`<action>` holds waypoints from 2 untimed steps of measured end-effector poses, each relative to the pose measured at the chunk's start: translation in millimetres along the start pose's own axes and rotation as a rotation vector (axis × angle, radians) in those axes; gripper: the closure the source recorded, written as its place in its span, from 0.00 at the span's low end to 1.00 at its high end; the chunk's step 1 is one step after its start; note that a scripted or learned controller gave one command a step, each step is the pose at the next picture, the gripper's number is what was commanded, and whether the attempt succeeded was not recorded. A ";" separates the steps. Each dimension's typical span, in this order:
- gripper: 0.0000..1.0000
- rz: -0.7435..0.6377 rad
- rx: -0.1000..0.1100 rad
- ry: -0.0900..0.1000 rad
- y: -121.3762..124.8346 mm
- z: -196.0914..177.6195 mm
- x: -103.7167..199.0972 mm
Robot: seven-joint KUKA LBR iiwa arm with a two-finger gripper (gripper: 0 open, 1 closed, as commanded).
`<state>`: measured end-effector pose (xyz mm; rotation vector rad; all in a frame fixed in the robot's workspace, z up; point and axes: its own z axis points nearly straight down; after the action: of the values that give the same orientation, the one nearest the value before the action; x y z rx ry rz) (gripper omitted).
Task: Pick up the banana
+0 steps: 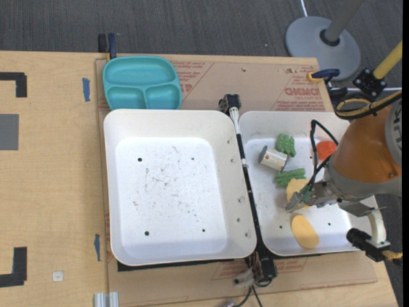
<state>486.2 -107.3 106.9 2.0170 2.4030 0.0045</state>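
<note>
**Gripper low in the right bin, banana not yet lifted**

Camera view: the arm (367,155) reached in from the right, and its gripper (300,200) sat low in the right bin (332,235), among the small objects there; whether it was spread or pressed together could not be told. A yellow oblong piece (305,231), most likely the banana, lay on the bin floor just below the gripper; a second pale yellow item (295,187) sat right by the gripper, so which was the banana stayed uncertain. The step looked like the approach or grasp; nothing appeared lifted. The next move would call for settling over the yellow piece and closing on it, clear of the green items (285,144) and the small cylinder (273,158). The left bin (118,171) bore specks; the teal divided tray (142,82) lay behind it. Red print on the cardboard (275,88) was too blurred to read with confidence.
</note>
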 end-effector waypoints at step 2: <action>1.00 0.250 0.002 0.000 7.3 -87.5 71.1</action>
<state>480.5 -35.9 194.3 2.3018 2.1336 0.0029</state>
